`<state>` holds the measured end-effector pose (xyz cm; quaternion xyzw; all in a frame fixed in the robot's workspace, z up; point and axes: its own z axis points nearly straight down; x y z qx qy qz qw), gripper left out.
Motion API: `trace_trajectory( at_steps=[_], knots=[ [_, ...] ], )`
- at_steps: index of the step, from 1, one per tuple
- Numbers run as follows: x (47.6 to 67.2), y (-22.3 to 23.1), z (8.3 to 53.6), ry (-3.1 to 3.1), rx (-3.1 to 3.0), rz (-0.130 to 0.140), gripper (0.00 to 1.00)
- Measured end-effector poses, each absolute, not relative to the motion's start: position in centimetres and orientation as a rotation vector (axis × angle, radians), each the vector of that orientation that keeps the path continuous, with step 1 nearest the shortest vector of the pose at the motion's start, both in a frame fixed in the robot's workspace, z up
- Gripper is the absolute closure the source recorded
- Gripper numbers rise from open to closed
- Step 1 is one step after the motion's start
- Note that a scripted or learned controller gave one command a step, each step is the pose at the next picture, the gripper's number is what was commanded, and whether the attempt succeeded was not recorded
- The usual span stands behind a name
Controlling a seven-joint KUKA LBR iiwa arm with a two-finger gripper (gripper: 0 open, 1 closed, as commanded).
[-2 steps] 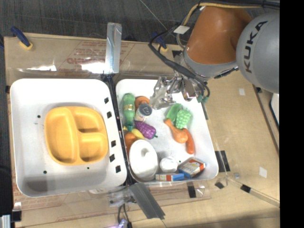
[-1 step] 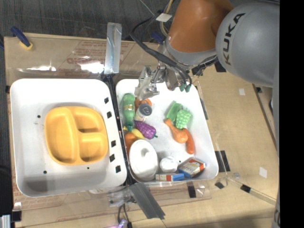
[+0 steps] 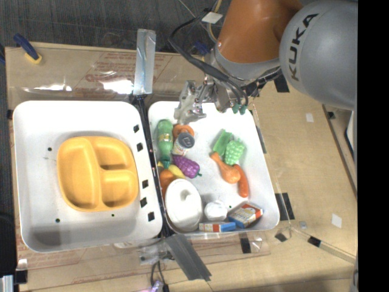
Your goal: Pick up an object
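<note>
**Q:** So, what is the task status?

**A:** Pickup not done. The gripper (image 3: 193,105) hangs over the far edge of the right bin (image 3: 262,163), fingers spread, nothing between them. Descent, closure and lift are all left, as I judge it.

**Q:** Which object is the likely target?

**A:** Probably the green bottle (image 3: 164,135), lying just below the gripper against the bin's left wall. It looks smooth and rounded, so slippage is a risk. An orange piece (image 3: 182,131) touches it on the side away from that wall.

**Q:** What else lies in that bin?

**A:** A purple eggplant (image 3: 186,165) near its centre, a green toy (image 3: 229,146) toward its right wall, and a white cup (image 3: 183,203) at its near edge.
</note>
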<state>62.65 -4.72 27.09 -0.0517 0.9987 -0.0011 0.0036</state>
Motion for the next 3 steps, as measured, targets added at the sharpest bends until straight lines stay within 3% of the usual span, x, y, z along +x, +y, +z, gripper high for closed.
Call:
trace_trajectory(
  at_steps=[1, 3],
  knots=[
    [65.7, -3.9, 28.6, 3.137, -0.067, -0.002, 1.00],
    [66.0, -3.9, 30.8, 3.128, -0.077, -0.005, 1.00]
  ],
)
